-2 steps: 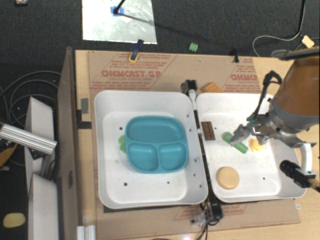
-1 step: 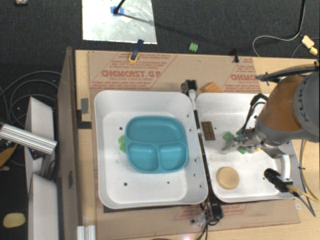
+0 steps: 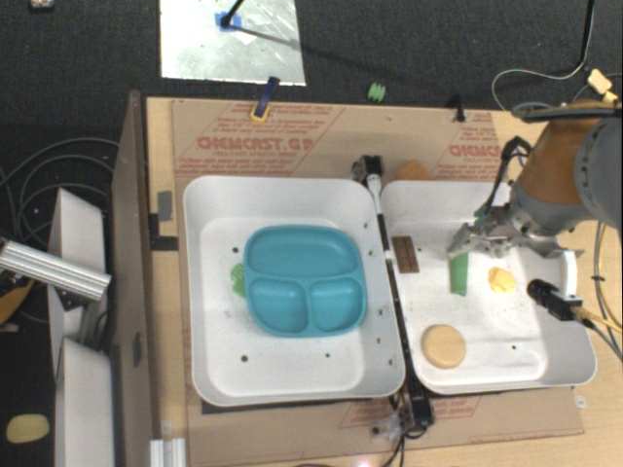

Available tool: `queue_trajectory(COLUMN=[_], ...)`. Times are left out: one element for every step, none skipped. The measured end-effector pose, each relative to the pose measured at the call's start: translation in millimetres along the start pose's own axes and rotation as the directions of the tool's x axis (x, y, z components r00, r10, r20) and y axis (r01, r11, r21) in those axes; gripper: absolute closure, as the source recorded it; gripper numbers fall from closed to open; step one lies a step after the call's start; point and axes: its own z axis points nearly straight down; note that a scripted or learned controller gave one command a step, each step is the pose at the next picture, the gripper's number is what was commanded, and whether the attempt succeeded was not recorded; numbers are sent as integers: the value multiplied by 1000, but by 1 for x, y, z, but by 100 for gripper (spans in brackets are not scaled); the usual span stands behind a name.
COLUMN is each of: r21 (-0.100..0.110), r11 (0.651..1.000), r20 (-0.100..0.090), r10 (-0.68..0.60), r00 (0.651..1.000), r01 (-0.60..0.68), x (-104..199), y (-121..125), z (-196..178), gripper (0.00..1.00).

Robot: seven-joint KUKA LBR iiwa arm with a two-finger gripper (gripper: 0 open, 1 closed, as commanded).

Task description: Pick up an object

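The right bin [image 3: 526, 363] holds a green block [image 3: 458, 273] standing on end, a small yellow piece [image 3: 501, 280] just right of it, and a round tan disc [image 3: 444, 345] near the front. My gripper [image 3: 474, 240] hangs over the back half of this bin, just above the top end of the green block and apart from the yellow piece. Nothing can be seen held in it. In the left bin [image 3: 209, 358], a blue divided plate [image 3: 304, 278] lies with a small green thing [image 3: 237, 278] peeking out from under its left edge.
A small brown tag [image 3: 404, 255] sits by the black divider between the bins. The arm comes in over the right bin's far right rim. A tan scrap [image 3: 413, 170] lies on the cardboard behind the bins.
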Motion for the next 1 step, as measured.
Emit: queue_trajectory(r21=[3], r11=[1000], r20=[-3], r10=[0], r00=[1000], r01=[0], x=[2], y=[-2], z=[-10], gripper=[100])
